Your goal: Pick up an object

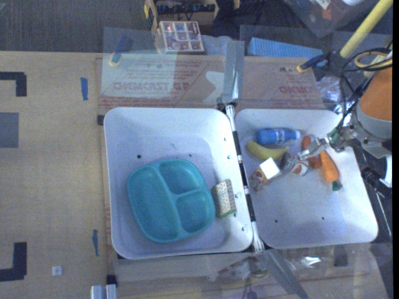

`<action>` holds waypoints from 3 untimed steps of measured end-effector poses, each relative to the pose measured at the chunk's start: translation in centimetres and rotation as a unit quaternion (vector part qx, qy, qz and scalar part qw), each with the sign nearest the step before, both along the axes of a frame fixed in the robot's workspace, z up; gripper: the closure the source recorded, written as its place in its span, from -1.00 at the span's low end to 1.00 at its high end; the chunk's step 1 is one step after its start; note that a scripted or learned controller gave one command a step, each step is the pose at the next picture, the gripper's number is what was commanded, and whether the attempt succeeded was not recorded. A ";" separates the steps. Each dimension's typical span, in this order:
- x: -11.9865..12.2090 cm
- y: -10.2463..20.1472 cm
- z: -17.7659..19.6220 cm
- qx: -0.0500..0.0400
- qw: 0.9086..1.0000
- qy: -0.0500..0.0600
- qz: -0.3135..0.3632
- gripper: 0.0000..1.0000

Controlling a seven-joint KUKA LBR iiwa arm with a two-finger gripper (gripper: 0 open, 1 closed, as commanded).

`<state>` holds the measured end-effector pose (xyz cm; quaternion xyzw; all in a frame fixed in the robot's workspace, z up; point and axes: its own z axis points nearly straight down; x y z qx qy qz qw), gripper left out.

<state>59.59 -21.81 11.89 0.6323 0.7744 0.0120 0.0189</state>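
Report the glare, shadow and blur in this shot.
Camera view: soft overall; the gripper is too blurred to read, pale glare washes the clear sheet behind the bins, and the teal tray casts a faint shadow in the left bin.

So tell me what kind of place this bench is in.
Probably a robotics lab or test cell, not a kitchen. Two white bins, the left bin and the right bin, sit on a taped wooden bench. A cardboard box sits behind, and a toy banana lies among the props.
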 end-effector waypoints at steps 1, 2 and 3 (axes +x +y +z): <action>-0.9 0.0 -0.7 -0.001 0.999 -0.007 0.032 -1.00; -1.3 -0.1 -0.7 -0.004 0.998 -0.007 0.059 -1.00; -1.2 -0.1 -0.7 -0.005 0.998 -0.007 0.067 -1.00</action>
